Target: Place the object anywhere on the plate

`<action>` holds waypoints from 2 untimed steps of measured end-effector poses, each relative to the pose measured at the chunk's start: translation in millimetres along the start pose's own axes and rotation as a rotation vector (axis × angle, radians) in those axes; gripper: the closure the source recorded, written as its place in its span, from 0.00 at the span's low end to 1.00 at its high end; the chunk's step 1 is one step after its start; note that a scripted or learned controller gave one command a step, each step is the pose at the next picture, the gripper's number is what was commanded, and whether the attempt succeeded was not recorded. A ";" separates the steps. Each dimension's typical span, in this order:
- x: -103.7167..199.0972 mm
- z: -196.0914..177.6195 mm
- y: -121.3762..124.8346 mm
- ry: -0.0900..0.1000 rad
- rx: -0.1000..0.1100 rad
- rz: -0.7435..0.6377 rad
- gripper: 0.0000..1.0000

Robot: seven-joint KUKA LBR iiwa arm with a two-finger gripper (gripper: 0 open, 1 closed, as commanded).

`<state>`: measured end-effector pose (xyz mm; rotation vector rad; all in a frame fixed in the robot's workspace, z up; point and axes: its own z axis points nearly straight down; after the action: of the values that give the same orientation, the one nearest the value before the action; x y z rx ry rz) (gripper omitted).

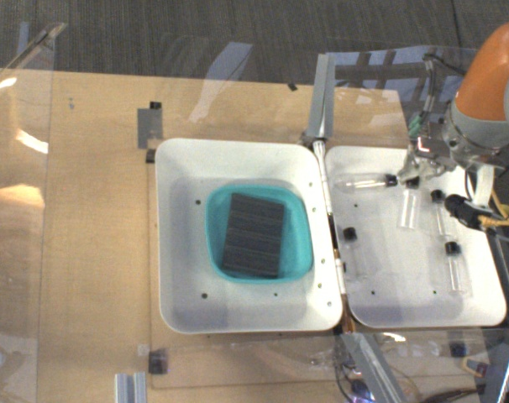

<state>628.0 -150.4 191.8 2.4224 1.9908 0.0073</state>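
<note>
While dark ridged block lies on teal plate, hand state unclear; no writing legible.

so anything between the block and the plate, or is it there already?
Nothing in the way: the dark block already lies flat on the teal plate in the left bin. The gripper is over the right bin, across the divider.

Arm reaches in at upper right; pincer perhaps pointing down.
</note>
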 end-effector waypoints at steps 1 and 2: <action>44.2 0.0 -70.5 0.002 0.004 -0.149 1.00; 103.0 6.1 -49.1 0.002 0.001 -0.320 1.00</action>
<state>599.8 -39.9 185.3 2.0755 2.3520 0.0068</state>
